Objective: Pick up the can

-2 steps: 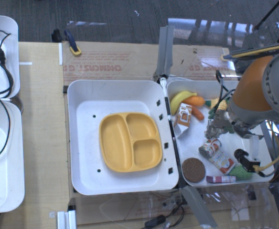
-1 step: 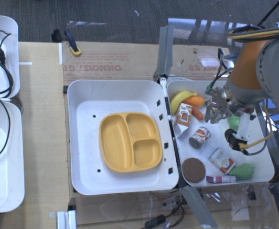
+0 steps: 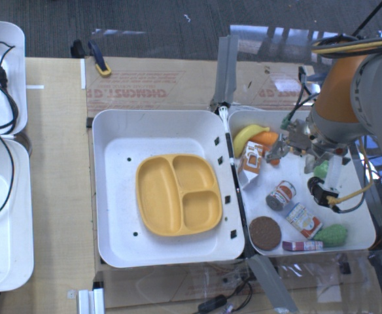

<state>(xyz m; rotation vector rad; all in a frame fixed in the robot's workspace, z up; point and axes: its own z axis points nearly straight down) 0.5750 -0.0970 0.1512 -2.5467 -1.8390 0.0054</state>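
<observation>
The can (image 3: pixel 281 195) lies on its side in the middle of the right bin (image 3: pixel 364 231). It has a red and white label, and its silver end faces the lower left. My gripper (image 3: pixel 288 146) hangs over the upper part of that bin, above and slightly right of the can and clear of it. It is just right of a small orange and white carton (image 3: pixel 251 159). The grey wrist and the orange band (image 3: pixel 340 90) hide part of the bin's back right.
Around the can lie a banana (image 3: pixel 246 136), an orange fruit (image 3: pixel 265 138), a brown round disc (image 3: pixel 265 233), a small printed box (image 3: pixel 303 220), a green lump (image 3: pixel 333 234) and a pink bar (image 3: pixel 302 245). A yellow divided plate (image 3: pixel 178 193) rests in the left bin (image 3: pixel 112 175).
</observation>
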